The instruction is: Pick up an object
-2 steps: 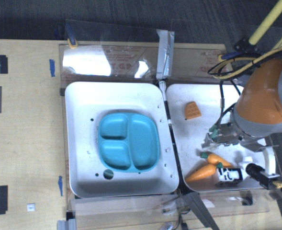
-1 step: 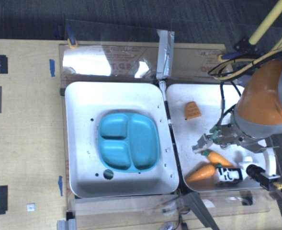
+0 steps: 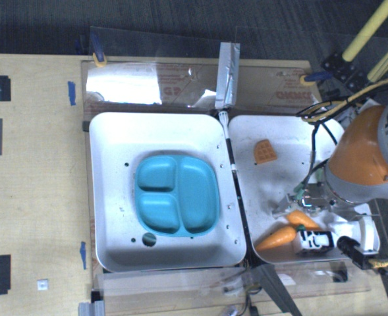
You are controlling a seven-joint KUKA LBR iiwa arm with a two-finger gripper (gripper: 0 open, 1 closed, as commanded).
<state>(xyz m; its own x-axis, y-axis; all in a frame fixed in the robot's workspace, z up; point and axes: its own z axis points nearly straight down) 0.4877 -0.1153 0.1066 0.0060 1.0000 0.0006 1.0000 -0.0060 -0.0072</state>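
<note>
The arm [image 3: 361, 157] reaches in from the right and hangs low over the right bin [image 3: 282, 176], its end coming down near the middle of the bin's near half. Whether the jaws are spread or pressed together cannot be told: the wrist and its cables cover them from above.

Just beside the arm's end, on its near side, lies a small orange piece [image 3: 304, 218], partly tucked under the robot's hardware; it is not clear whether the jaws touch it. A larger orange carrot-shaped piece [image 3: 276, 238] lies next to it towards the bin's near left corner, its tapered end pointing left. An orange waffle-textured piece [image 3: 265, 151] sits in the far part of the same bin, well apart from the arm's end.

The left bin [image 3: 108, 176] holds a blue sectioned plate [image 3: 178, 193] and, by its near corner, a small dark round thing [image 3: 149, 239]. Both bins rest on the counter [image 3: 35, 176].
</note>
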